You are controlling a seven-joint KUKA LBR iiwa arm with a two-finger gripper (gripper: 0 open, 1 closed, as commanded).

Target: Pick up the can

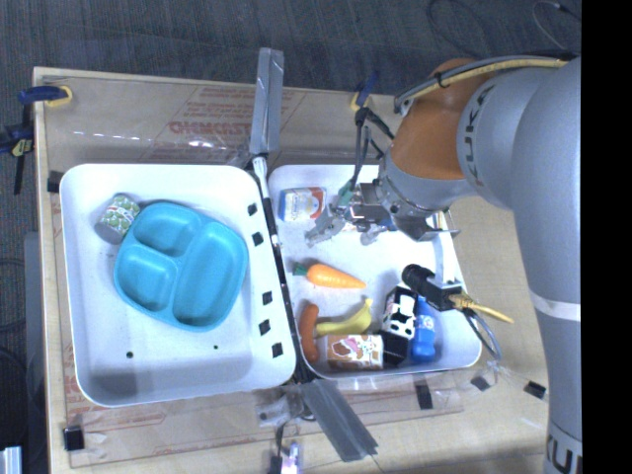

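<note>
- Can point(118, 216) is lying on its side in the left bin point(89, 363), far-left corner, touching the edge of the blue divided plate point(182, 264).
- My tool point(348, 212) is hanging over the right bin point(446, 355), well apart from the can, its fingers standing apart with nothing between them.
- Small white container point(300, 204) is sitting just beside the tool.
- Carrot point(334, 277), banana point(349, 318), juice carton point(355, 351), blue bottle point(424, 335) are crowding the near end of the right bin.
- Both bins are resting on the desk point(148, 126).
</note>
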